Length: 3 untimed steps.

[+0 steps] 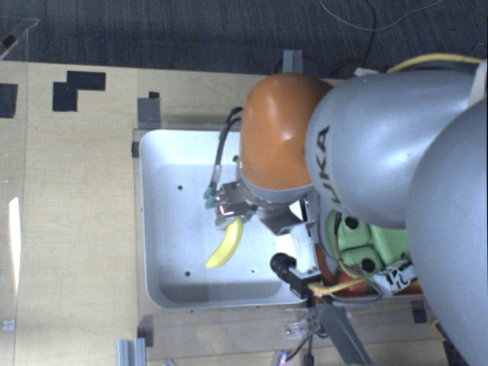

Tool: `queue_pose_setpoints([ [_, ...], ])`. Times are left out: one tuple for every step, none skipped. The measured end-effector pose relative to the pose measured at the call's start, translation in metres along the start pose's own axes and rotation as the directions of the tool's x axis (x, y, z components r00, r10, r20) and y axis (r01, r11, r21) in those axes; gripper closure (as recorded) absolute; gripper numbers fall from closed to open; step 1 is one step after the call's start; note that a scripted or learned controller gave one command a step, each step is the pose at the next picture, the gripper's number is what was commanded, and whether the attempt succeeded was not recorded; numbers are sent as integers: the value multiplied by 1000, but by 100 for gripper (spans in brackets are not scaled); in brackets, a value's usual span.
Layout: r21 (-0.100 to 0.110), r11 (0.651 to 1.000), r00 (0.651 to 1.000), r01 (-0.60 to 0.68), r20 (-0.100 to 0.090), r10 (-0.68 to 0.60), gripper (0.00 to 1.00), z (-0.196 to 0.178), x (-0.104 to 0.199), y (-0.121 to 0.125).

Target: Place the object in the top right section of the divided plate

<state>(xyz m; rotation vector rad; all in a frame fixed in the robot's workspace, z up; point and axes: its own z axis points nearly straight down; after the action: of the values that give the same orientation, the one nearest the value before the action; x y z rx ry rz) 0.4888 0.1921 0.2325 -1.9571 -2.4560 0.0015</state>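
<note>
Camera view: fixed overhead, slanted, looking down on the bench.
Arm: grey arm (396,151) with orange band (278,132) enters from the right and covers most of the right half of the frame.
Gripper: gripper (231,213) sits at frame centre, above the left bin (164,204).
Fingers: hidden by the wrist body; cannot tell whether spread or closed.
Banana: banana (226,245) lies low-centre in the left bin, its upper end touching or directly below the gripper; contact cannot be confirmed.
Banana axis: long axis runs diagonally, upper right to lower left; lower tip points toward the bottom-left bin corner.
Right bin: green item (381,244) partly visible at lower right; no divided plate can be made out.
Step, judged: pick-up phase; transfer not yet done.
Next move, judged: secure grip across the banana's short axis, lift clear of the bin wall, carry rightward.
</note>
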Motion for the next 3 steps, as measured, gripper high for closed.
queue_pose_setpoints([
  [-9, 998, 998, -64, -5, 64, 100, 143, 24, 6],
  [-2, 922, 922, 388, 0, -388, 100, 26, 27, 34],
  [-4, 867, 867, 499, 2, -499, 100, -117, -15, 28],
])
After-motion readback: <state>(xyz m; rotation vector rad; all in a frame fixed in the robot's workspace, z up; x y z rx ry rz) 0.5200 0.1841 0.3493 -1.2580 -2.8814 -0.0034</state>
